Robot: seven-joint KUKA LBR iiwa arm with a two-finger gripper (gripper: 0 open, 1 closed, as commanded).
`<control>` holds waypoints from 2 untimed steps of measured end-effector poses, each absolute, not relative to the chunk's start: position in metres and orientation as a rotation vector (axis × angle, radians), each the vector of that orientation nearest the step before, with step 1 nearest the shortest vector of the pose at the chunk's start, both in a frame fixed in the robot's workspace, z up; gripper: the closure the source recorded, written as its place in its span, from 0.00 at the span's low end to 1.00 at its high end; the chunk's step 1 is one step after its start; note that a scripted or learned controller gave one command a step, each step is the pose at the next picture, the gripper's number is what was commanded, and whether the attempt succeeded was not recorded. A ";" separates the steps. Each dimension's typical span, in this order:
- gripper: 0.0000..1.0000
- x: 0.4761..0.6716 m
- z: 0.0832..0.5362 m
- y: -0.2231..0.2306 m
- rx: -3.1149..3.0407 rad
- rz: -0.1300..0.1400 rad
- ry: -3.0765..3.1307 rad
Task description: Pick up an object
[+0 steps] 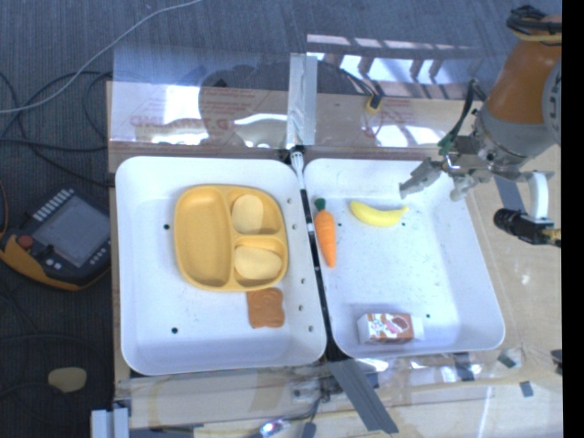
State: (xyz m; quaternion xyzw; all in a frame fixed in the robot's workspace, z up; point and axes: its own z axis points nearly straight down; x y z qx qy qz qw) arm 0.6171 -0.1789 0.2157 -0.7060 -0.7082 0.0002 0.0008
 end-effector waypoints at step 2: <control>0.00 0.671 0.088 -0.134 -2.048 0.000 -2.394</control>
